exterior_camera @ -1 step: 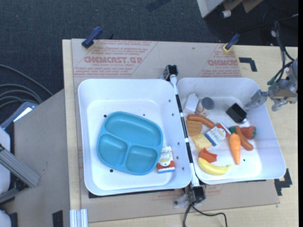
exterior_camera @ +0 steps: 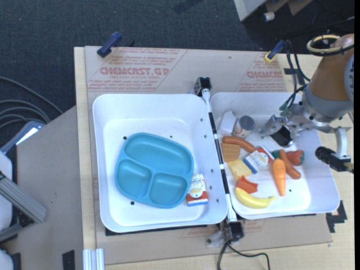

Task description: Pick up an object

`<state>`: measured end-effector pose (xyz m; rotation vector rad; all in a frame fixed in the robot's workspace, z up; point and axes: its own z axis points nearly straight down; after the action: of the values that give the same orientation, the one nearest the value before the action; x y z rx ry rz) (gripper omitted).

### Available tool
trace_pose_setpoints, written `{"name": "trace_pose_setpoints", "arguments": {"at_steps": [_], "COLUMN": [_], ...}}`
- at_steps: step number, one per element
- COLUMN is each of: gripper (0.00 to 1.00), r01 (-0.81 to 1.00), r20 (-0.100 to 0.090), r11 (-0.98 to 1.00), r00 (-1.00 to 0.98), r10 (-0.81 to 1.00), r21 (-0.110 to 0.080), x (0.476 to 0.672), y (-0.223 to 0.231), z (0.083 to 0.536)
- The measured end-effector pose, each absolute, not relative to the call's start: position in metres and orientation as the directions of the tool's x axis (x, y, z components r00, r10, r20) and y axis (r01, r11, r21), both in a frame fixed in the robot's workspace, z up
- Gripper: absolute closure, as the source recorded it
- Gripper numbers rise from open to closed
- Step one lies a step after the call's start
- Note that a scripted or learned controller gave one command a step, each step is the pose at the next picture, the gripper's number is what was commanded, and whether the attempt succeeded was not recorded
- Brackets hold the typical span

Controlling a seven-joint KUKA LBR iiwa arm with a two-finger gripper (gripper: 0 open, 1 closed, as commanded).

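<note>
The right bin (exterior_camera: 320, 198) holds several toy foods. Among them are a sausage (exterior_camera: 238, 143), a small can (exterior_camera: 246, 124), a white and blue carton (exterior_camera: 257, 161), an orange carrot (exterior_camera: 279, 176), a red piece (exterior_camera: 293, 157) and a yellow banana (exterior_camera: 252, 199). My gripper (exterior_camera: 278, 133) hangs low over the back of this bin, just right of the can and above the carton and carrot. Nothing is visibly held by it.
The left bin (exterior_camera: 107, 151) carries a blue divided plate (exterior_camera: 153, 169) and a small carton (exterior_camera: 197, 188) by its right wall. A black clamp (exterior_camera: 202, 85) sits where the bins meet at the back. The grey and orange arm (exterior_camera: 329, 86) comes in from the right.
</note>
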<state>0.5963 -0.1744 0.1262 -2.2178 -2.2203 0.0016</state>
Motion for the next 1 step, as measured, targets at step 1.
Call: {"name": "trace_pose_setpoints", "arguments": {"at_steps": [1], "gripper": [0.0], "r01": [1.0], "r20": [-0.011], "r11": [0.0], "r00": [0.0], "r10": [1.0], "r21": [0.016], "x": [0.6242], "y": [-0.1668], "z": [0.0941]}}
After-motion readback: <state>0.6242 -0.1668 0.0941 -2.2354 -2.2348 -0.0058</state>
